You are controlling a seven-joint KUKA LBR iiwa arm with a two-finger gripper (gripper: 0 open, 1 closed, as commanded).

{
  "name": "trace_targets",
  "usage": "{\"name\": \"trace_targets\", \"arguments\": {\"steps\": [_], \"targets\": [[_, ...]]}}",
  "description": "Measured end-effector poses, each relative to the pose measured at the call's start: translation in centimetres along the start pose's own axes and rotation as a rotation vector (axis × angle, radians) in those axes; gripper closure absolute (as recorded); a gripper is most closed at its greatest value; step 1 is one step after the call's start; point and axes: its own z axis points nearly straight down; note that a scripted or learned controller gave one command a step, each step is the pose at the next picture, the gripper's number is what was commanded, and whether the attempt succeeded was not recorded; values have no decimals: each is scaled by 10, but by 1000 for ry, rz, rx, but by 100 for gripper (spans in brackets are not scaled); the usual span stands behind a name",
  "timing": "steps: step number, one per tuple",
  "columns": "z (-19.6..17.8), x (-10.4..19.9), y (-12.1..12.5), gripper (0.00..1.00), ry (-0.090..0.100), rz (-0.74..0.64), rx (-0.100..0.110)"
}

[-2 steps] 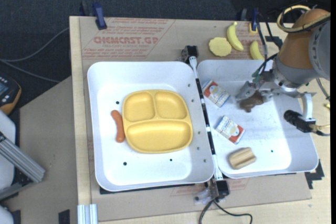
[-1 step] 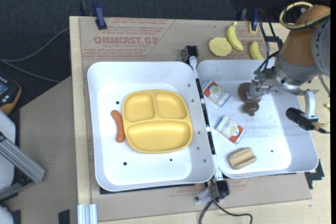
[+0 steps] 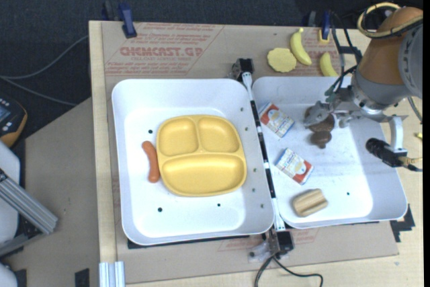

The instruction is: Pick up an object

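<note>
Hovering end effector (image 3: 327, 119) sits directly over a small brown object (image 3: 321, 137), just below its tip; finger state can't tell, grasp unconfirmed. Carton (image 3: 276, 121) lies left.

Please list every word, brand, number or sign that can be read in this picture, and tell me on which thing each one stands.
"CHEMCAST GP": large red print on the brown board behind the bins; the last letters are partly faded.
Small red lines above and below that name on the board: too small to read.
Upper red and white packet in the right bin: print is blurred, unreadable.
Lower red and white packet in the same bin: also unreadable.
</note>
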Motion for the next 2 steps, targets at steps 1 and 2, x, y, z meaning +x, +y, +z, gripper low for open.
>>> {"name": "trace_targets", "arguments": {"steps": [1, 2], "targets": [[16, 20, -7, 0, -3, 0, -2], [18, -28, 27, 0, -3, 3, -5]]}}
